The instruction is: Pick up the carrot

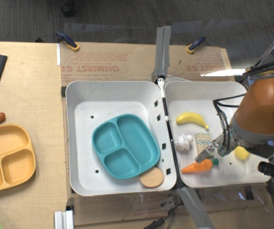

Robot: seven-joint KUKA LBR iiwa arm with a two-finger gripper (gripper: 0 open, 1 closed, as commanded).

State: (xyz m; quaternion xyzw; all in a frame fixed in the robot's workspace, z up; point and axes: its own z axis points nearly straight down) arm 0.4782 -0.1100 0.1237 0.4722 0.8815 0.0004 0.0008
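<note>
The carrot lies near the right bin's front edge, unlifted; the gripper sits just over its leafy end. Pinching or spread, I cannot tell; grasp and lift seemingly remain.

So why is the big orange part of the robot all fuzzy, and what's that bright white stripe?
In the camera view the arm's orange band sits nearest the lens, so it blurs, while the carrot and banana look sharp; the stripe is light glaring off the cardboard behind the right bin.
</note>
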